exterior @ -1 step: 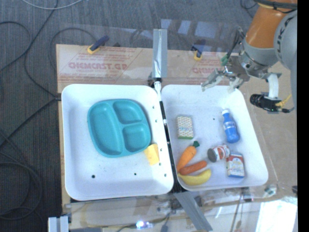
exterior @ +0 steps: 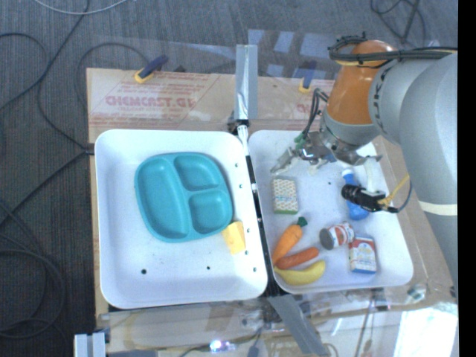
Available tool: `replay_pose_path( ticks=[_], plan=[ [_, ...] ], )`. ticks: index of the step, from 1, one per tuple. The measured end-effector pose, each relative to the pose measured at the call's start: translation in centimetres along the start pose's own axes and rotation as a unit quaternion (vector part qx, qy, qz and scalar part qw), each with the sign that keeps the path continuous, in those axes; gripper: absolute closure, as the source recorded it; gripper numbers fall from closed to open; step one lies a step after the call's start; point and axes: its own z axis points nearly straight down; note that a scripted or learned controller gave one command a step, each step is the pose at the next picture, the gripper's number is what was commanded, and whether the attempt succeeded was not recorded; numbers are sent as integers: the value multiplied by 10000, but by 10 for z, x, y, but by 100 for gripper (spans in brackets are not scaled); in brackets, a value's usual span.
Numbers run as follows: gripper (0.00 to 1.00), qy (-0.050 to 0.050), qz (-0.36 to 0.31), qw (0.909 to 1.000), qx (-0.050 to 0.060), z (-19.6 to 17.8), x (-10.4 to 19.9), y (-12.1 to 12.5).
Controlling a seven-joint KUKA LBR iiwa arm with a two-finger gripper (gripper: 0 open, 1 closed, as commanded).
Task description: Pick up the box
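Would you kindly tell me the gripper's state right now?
Gripper: jaws open, holding nothing, above the right bin, just above the box.

Two bins, nine loose items

Two white bins: the left bin [exterior: 111, 274] carries one teal tray [exterior: 182, 194] and one yellow block [exterior: 235, 237]; the right bin [exterior: 327, 199] carries two carrots [exterior: 288, 242], one banana [exterior: 301, 274], two boxes [exterior: 285, 195], one can [exterior: 336, 236].

dark grey carpet floor [exterior: 44, 199] all around; black cables [exterior: 30, 222] snaking over it; a white cord [exterior: 111, 2] looping up top; a cardboard sheet [exterior: 163, 99] covering the bench
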Motion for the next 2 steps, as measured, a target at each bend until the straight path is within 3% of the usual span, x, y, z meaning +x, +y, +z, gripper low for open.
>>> replay_pose_path(
  ticks=[1,2],
  plan=[
    [0,-39,-975,9952,-73,24,5,-19],
    [0,-56,-1277,9917,-110,24,5,-52]
  ],
)
